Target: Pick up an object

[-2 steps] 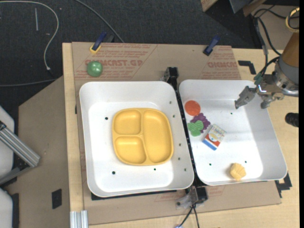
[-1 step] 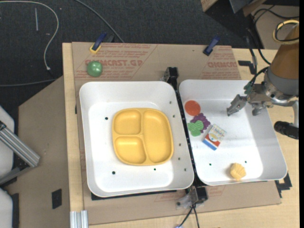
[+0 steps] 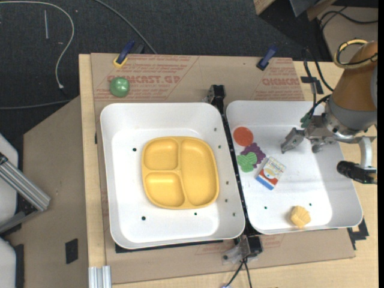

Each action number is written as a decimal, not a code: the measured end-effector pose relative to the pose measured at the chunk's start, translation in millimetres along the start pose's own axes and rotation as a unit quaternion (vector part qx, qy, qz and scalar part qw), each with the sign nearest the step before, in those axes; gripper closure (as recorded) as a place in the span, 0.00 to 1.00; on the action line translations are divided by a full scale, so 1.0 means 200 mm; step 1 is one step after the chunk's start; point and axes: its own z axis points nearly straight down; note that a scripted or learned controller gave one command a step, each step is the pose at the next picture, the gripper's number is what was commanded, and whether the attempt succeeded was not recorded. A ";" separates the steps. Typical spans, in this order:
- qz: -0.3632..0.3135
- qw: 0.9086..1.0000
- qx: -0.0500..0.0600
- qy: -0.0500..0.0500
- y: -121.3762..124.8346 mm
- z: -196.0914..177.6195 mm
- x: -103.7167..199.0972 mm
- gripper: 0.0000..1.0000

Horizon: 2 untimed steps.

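The right bin holds several small objects. A red-orange disc lies near its left wall, with a purple grape bunch and a green toy piece just below it. A small white, blue and red packet lies toward the middle, and a yellow lumpy piece sits near the front edge. My gripper hangs over the upper middle of this bin, right of the disc and above the packet. It is open, with nothing between its fingers.
A yellow divided plate fills the middle of the left bin. A green ball rests on the cardboard behind that bin. Blue clamps grip the board's far edge. The grey arm comes in from the right.
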 end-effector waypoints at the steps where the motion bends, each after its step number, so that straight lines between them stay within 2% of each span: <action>1: 0.000 1.000 -0.004 -0.001 0.01 -0.07 0.00 1.00; 2: -0.001 1.000 -0.007 -0.002 0.03 -0.40 0.00 1.00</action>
